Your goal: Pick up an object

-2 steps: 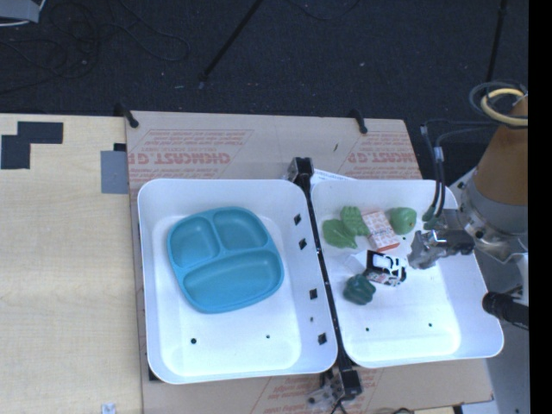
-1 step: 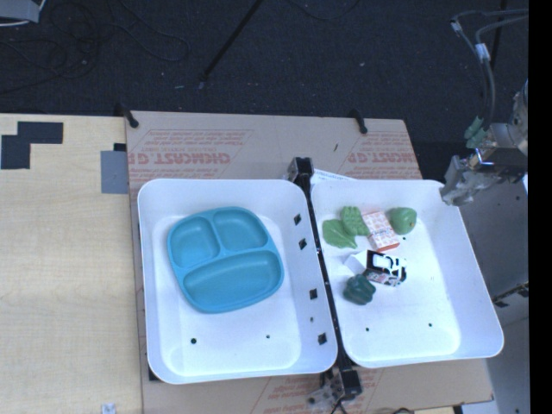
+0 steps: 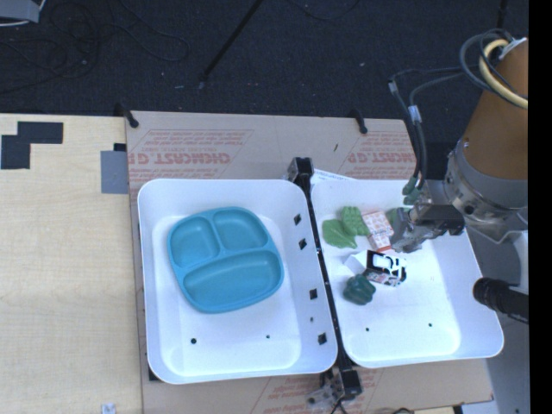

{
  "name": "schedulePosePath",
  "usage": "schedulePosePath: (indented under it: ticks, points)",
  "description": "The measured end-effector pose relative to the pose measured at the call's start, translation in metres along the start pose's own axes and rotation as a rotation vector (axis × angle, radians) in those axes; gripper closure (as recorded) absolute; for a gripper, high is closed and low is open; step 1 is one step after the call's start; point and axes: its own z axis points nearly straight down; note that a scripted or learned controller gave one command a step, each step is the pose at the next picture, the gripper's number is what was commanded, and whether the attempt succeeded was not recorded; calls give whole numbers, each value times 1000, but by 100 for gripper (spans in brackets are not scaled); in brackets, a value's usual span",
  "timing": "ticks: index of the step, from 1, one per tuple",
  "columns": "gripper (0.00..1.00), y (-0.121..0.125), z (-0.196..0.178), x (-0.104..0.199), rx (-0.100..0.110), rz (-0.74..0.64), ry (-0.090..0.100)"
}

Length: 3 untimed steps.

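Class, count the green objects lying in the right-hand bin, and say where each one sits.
2. A light green piece lies near the bin's upper left, by the divider; a darker green lump sits below it, toward the middle. The gripper may hide others.

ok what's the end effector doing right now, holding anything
End effector: low over the right bin, beside the small items; open or closed cannot be told, and nothing is visibly held.
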Motion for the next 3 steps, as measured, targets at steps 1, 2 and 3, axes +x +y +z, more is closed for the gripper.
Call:
schedulePosePath:
  ticks: [1, 2, 3]
  points:
    - [100, 29, -120, -50, -22, 7, -5]
    - [100, 3, -36, 12, 1, -1, 0]
    - [100, 5, -50, 10, -4, 0, -2]
